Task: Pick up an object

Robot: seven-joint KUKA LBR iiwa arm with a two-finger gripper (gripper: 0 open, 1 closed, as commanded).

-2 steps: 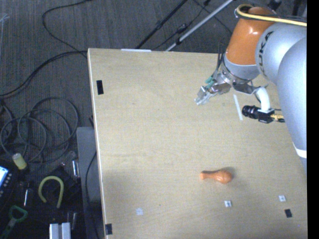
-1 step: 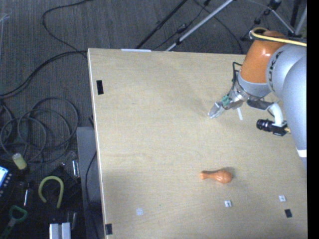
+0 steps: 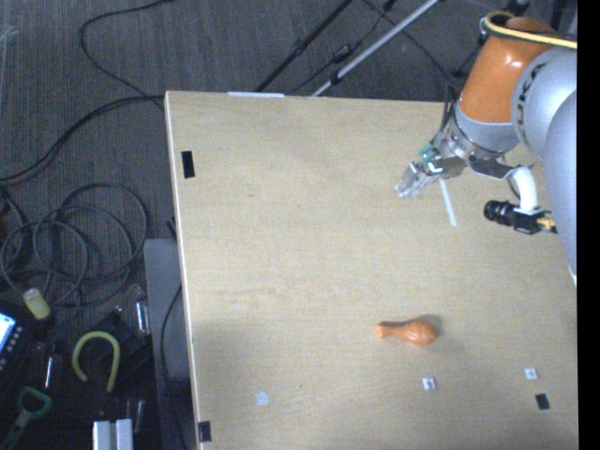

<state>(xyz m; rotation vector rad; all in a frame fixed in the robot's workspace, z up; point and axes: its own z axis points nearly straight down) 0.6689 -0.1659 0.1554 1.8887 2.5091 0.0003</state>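
Observation:
A small orange pear-shaped object [image 3: 410, 332] lies on its side on the tan bench surface [image 3: 300, 251], toward the front right, with its narrow end pointing left. My gripper [image 3: 413, 182] hangs over the bench's far right part, well behind the orange object and apart from it. Nothing shows in its grasp. The grey arm with its orange band [image 3: 497, 73] comes in from the upper right.
Small white tags [image 3: 428, 383] and black marks [image 3: 187, 164] dot the bench. The bench's left edge drops to a floor with coiled cables [image 3: 75, 242] and tools. Tripod legs [image 3: 394, 26] cross the floor behind the bench.

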